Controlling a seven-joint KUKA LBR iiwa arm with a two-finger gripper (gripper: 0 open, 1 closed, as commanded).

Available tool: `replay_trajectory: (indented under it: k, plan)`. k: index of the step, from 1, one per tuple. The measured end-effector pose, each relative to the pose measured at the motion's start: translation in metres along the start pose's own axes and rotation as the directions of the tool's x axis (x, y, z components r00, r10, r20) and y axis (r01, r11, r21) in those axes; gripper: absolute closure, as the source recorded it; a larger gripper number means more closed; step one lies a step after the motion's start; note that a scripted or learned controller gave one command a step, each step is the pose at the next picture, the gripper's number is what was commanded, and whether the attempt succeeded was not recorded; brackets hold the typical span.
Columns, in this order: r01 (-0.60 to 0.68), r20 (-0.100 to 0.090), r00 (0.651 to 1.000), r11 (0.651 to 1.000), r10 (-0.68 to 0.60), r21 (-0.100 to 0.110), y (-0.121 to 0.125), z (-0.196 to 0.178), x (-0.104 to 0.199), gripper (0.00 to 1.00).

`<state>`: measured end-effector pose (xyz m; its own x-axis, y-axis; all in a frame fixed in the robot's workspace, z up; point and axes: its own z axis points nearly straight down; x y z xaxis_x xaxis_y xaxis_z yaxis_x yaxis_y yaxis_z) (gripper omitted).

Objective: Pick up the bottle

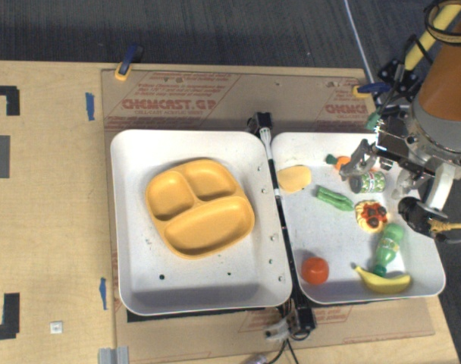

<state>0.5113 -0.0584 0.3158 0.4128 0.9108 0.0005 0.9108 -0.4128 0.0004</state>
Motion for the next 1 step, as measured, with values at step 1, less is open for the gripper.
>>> replay_trajectory:
  k: [1]
  plan:
    - [-0.205, 0.001, 0.979, 0.979, 0.205, 0.003, -0.0358, 0.1156, 0.0002, 0.00]
